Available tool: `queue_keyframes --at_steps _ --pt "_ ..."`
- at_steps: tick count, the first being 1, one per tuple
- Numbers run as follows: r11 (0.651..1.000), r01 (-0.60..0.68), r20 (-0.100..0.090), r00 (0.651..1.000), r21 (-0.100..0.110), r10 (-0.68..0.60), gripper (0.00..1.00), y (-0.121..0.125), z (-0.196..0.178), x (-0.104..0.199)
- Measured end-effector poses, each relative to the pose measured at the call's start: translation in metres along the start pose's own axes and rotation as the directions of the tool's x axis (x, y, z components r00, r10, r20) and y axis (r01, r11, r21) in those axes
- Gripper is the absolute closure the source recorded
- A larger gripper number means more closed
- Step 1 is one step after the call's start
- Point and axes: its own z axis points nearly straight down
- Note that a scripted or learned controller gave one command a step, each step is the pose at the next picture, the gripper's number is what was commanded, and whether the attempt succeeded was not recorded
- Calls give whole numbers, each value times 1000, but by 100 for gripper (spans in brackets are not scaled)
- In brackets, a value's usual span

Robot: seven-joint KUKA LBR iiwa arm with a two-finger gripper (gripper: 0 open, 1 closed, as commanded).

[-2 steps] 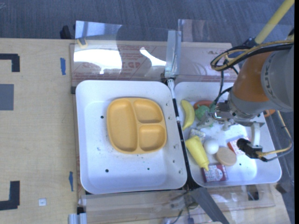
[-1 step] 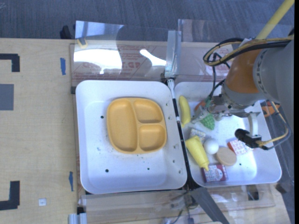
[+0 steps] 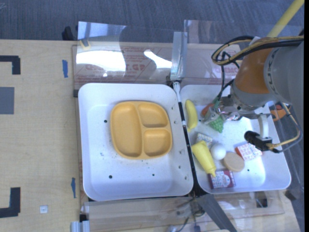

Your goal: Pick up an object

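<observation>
Crowding the right bin is a jumble of small things, any of which the task could take: a smooth yellow banana lies along the bin's left wall, a glossy yellow squeeze bottle with a pointed tip slants below it, and a round white egg-like ball sits just beside the bottle. Next to the ball rests a flat tan disc, with a red-and-white printed packet touching its upper right and a crumpled red pouch near the bin's front edge. A bumpy green piece lies higher up, directly under the gripper, which hangs over the bin's upper left part; cables and the wrist hide its tips, so I cannot tell how it is set or whether it pinches anything. The arm, grey with an orange band, reaches in from the right. The left bin, a shallow white tray with rounded corners, holds a matte yellow divided plate with three compartments. Clear plastic sheeting stands behind both bins on the pale wooden bench.
</observation>
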Motion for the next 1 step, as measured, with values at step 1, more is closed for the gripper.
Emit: queue_keyframes --at_steps 1 --pt "999 -36 -4 999 -4 36 100 50 -127 60"
